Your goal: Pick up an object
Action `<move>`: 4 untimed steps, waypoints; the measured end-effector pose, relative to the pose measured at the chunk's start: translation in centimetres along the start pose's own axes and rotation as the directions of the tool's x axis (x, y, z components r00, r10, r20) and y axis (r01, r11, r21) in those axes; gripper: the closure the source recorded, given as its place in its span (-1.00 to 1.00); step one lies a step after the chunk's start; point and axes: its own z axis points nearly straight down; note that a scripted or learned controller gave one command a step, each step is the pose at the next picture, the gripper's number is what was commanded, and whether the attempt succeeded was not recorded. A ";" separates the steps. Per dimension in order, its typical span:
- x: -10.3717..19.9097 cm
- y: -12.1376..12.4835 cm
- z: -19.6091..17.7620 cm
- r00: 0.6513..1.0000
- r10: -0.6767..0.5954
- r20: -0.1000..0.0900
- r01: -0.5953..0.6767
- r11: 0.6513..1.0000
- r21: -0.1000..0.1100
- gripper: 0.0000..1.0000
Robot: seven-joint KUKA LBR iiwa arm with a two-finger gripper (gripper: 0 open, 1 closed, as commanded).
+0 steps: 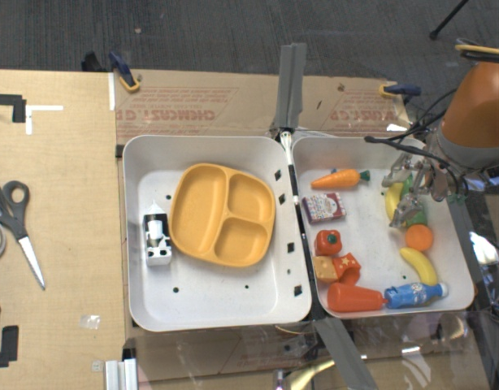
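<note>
Yellow banana (pixel 392 202) is crowded by the gripper (pixel 410 210) near right bin's (pixel 371 161) far-right corner. Grip state can't be told. A straight, slow descent is advised, w/ orange ball (pixel 419 237) avoided.

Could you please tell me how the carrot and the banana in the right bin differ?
The carrot is orange with a green top; the banana is plain yellow. The carrot lies near the bin's far side, almost level; the banana lies nearer, slanting. Both rest loose in the right bin.
</note>
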 end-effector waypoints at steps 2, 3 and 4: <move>-0.1 0.0 -0.7 1.000 -0.001 0.001 0.001 1.000 0.001 -1.00; -0.2 0.0 -1.4 1.000 -0.002 0.002 0.002 1.000 0.001 1.00; -0.2 0.0 -1.4 1.000 -0.002 0.002 0.002 1.000 0.001 -1.00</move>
